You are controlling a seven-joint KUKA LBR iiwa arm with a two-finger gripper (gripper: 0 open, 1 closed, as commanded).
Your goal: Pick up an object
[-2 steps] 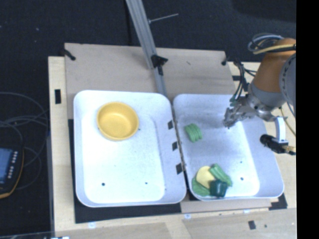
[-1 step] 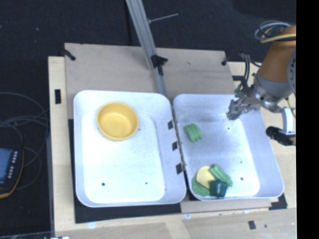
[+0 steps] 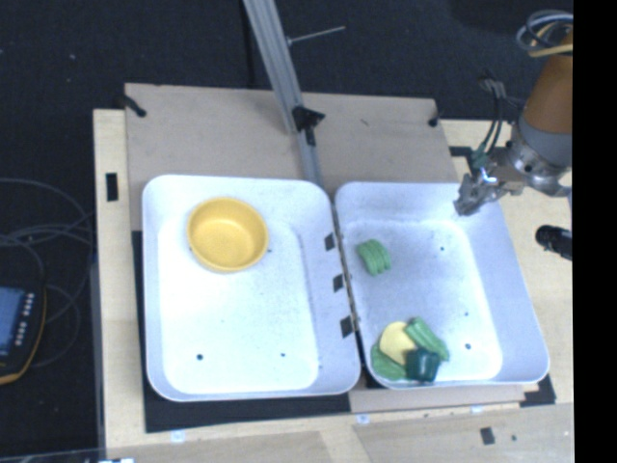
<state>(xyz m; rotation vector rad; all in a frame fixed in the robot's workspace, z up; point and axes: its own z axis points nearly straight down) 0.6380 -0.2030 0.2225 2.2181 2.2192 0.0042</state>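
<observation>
Two shallow white bins are seen side by side on a wooden bench (image 3: 386, 133), their inner rims touching along a line of dark clips. The left bin (image 3: 231, 355) is largely bare, with wide open floor below and to the right of its single item, a yellow bowl (image 3: 228, 234) set near the upper left corner. The right bin (image 3: 482, 297) is open across its middle and upper floor. One green block (image 3: 373, 257) lies alone near the inner rim, well apart from a cluster (image 3: 408, 350) of yellow, light green and dark green pieces packed into the lower corner, touching one another. A grey metal rail (image 3: 275, 56) slants down to the bins' junction. The gripper (image 3: 472, 196) is held over the right bin's upper right edge, nothing seen in it; how far it is open cannot be told.
</observation>
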